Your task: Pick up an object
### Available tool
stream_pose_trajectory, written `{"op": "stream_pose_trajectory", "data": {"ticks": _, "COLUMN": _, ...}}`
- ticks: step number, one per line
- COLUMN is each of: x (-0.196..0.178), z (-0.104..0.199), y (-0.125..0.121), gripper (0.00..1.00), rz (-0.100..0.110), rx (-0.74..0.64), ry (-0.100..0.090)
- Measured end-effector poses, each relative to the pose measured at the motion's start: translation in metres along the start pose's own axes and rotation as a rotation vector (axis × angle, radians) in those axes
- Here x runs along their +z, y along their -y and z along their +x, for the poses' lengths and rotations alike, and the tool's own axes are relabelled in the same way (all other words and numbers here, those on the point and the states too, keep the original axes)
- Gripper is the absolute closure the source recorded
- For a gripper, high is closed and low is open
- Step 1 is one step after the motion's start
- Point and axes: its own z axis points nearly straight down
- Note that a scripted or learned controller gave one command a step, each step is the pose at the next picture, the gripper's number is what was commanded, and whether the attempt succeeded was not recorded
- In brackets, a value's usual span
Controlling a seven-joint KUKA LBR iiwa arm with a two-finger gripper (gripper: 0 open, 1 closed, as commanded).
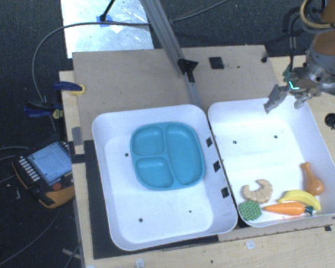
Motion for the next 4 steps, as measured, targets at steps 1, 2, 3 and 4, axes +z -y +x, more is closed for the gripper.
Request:
{"op": "stream_pose_trajectory", "data": {"ticks": 1, "x": -0.001, "z": 0.0, "y": 0.0, "gripper": 0.0, "rz": -0.002, "rx": 0.0, "ry": 0.0}}
{"op": "stream_pose_trajectory", "data": {"ticks": 2, "x": 0.054, "z": 0.007, "y": 0.005, "gripper": 0.0, "rz": -0.002, "rx": 0.002, "ry": 0.001}}
{"op": "stream_pose_trajectory", "data": {"ticks": 3, "x": 0.098, "z": -0.001, "y": 0.007, "gripper": 0.0, "rz": 0.0, "rx": 0.003, "ry": 0.001}}
{"op": "stream_pose_trajectory", "data": {"ticks": 4, "x": 0.149, "z": -0.001, "y": 0.006, "gripper": 0.0, "rz": 0.0, "rx": 0.003, "ry": 0.001}}
